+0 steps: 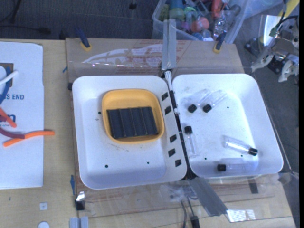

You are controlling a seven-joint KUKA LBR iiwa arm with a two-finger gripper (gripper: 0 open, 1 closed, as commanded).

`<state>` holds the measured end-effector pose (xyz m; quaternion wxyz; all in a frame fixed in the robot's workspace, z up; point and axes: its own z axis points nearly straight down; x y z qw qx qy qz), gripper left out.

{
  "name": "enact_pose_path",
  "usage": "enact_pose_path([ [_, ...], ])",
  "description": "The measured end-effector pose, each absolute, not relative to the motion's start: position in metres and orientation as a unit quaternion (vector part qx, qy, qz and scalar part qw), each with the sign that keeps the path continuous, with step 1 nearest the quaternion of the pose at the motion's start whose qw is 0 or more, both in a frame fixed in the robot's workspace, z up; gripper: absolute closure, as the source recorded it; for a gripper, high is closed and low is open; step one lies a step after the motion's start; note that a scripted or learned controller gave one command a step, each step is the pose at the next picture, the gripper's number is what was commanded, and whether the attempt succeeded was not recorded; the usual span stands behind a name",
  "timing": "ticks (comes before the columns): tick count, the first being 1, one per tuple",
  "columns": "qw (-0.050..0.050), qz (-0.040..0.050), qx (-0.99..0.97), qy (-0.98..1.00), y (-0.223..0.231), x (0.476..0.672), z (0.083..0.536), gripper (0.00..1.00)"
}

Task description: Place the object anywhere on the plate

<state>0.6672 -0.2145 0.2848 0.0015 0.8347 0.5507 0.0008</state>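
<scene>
We see the dark ribbed block [132,122] lying flat on the yellow plate [108,100], inside its raised rim and a little toward the near edge, its long side running left to right across the view; the plate sits in the left bin [85,141], toward that bin's far half. The gripper [276,56] is well apart from both, up at the view's far right corner, outside the right bin [259,127] and beyond its far right corner, so the whole right bin and the divider between the bins lie between it and the block. Nothing is between its jaws that we can make out, and at this size and blur we cannot tell whether it is released or clenched. What we see of the arm there is a pale, cable-hung wrist end at the frame's edge, over the floor rather than over the bench. In the right bin lie several clear vials with black caps: a pair of vials [209,99] side by side near the far left, a single vial [189,137] just beside the divider, a tilted vial [239,147] toward the near right, and a vial [235,166] along the near wall. Behind the bins stands a clear tub [204,8] of colourful toys, and to the left of the bench lies a white sheet [21,151] with an orange strip [29,136] on it
</scene>
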Motion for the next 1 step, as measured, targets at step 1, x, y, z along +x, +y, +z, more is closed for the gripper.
enact_pose_path([
  [1,-0.001,-0.0012,0.827,0.562,-0.213,0.6671,0.2602,0.0],
])
